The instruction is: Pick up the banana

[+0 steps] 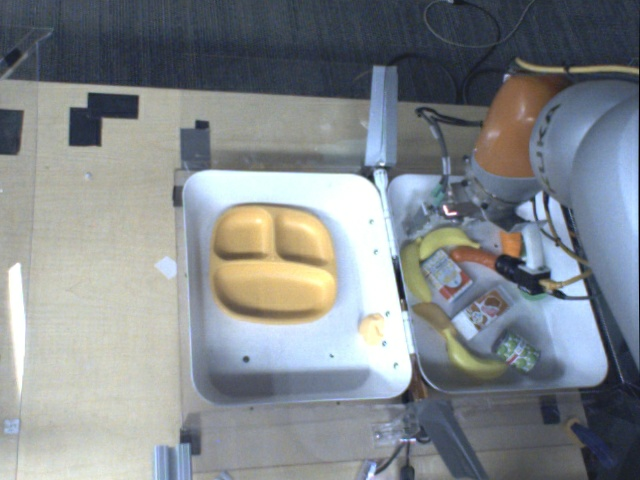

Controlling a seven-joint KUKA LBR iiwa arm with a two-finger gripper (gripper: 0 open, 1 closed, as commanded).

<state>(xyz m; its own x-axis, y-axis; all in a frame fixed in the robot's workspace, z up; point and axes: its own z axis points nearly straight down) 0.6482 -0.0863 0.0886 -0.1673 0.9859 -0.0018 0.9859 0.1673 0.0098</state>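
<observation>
The big grey arm (590,158) is reaching into the right bin (575,353), and its end effector (450,206) is hanging at the bin's far end; I cannot tell its state. In the left bin (200,298) a yellow tray (273,263) is lying. The banana (425,253) is lying beside the right bin's left wall, curving lengthways from under the end effector toward the near edge.

The grey arm (590,158) entered from the right side of the camera view, its orange band (515,118) sitting above the wrist. The wrist pointed down and to the left. The gripper (447,206) was low beneath it, its fingers too obscured to judge.
</observation>
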